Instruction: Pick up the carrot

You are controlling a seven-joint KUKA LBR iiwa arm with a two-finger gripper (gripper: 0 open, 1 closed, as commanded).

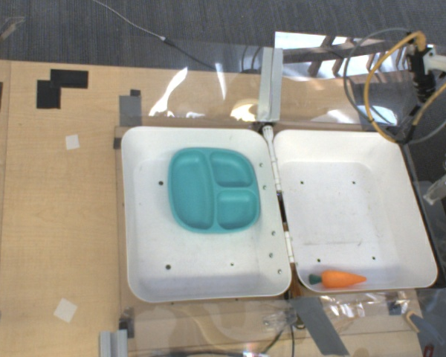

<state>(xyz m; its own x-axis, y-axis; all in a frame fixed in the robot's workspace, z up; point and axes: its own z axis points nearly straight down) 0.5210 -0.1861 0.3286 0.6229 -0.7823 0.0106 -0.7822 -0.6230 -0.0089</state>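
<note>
An orange carrot (343, 279) with a small green top lies on its side along the near wall of the right bin (401, 199), its green end pointing left toward the bin's near left corner.
A teal divided plate (212, 190) sits in the middle of the left bin (145, 222). Yellow and grey cables (390, 88) loop beyond the right bin's far right corner. A metal divider (279, 199) runs between the two bins.
</note>
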